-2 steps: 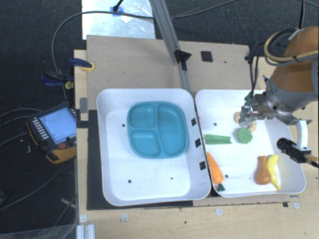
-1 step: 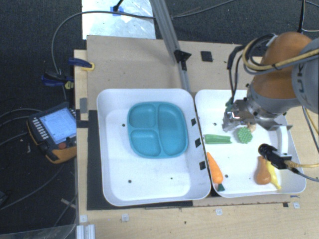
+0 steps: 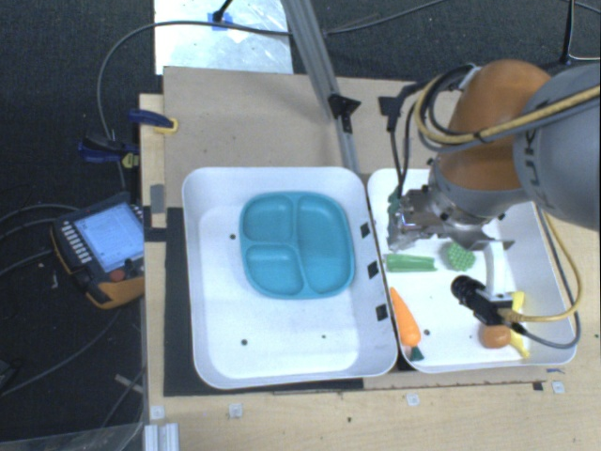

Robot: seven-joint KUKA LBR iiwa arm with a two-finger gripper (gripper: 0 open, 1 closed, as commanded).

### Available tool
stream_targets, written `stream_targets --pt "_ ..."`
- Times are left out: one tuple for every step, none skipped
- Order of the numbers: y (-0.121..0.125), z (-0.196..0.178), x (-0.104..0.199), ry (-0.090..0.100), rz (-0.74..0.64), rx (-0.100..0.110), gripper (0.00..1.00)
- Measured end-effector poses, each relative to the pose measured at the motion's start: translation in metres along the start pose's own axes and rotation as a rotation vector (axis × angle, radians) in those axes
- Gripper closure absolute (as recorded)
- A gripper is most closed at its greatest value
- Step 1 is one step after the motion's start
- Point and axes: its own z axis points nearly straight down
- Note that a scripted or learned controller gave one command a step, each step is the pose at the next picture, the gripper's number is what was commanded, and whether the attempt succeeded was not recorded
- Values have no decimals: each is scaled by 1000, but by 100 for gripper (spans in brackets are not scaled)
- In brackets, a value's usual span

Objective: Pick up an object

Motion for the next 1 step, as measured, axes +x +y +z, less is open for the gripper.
stream_targets --pt "-15 12 57 0 0 2 100"
